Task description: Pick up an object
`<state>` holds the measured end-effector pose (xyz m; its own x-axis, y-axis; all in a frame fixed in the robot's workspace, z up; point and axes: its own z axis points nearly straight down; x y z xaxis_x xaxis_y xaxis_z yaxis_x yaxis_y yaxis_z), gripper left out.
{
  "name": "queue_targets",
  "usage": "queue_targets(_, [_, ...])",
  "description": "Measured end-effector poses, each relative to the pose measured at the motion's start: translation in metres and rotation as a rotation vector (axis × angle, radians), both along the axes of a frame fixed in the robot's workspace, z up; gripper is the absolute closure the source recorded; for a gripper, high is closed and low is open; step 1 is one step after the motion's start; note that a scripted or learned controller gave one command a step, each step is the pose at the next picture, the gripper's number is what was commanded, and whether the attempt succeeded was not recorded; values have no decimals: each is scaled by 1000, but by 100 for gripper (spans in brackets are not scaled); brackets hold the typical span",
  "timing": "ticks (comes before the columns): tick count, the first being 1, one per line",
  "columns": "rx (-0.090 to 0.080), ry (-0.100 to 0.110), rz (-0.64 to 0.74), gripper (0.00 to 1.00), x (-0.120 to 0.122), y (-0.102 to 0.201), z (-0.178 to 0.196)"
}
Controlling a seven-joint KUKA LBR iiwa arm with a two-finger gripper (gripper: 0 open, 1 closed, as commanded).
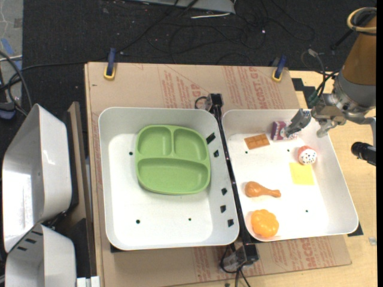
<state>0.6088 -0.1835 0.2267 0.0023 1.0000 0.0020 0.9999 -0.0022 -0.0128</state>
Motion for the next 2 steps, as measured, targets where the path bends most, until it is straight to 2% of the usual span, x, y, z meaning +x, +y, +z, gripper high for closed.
queue_targets(1, [-3,-13,3,0,3,1,8])
queue_targets(2, [-2,-9,2,0,12,-2,-48])
